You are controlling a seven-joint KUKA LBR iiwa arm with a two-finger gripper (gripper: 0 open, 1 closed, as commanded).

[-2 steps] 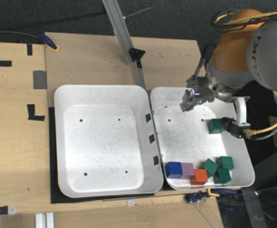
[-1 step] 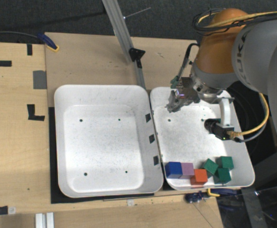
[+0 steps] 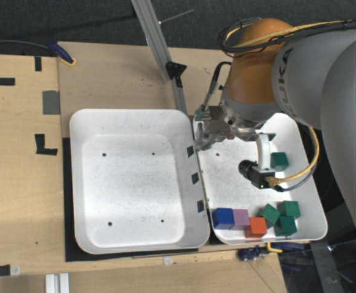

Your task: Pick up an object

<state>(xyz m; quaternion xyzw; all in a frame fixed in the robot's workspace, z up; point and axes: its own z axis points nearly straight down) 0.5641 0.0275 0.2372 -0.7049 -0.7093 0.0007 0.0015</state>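
Note:
My gripper (image 3: 203,138) hangs over the far left corner of the right bin (image 3: 227,170), close to the wall shared with the left bin. I see nothing held in it. Along the near edge of the right bin lie a blue cube (image 3: 223,217), a pale purple cube (image 3: 241,217), an orange cube (image 3: 257,226) and three green blocks (image 3: 281,217) in a tight cluster. Another green block (image 3: 279,160) sits alone at mid right, partly behind the arm's cabling.
The left bin (image 3: 132,176) stands beside the right one, their rims touching. A slanted metal pole (image 3: 156,35) rises behind the bins. The arm's grey body and orange band (image 3: 257,60) cover the right bin's far side.

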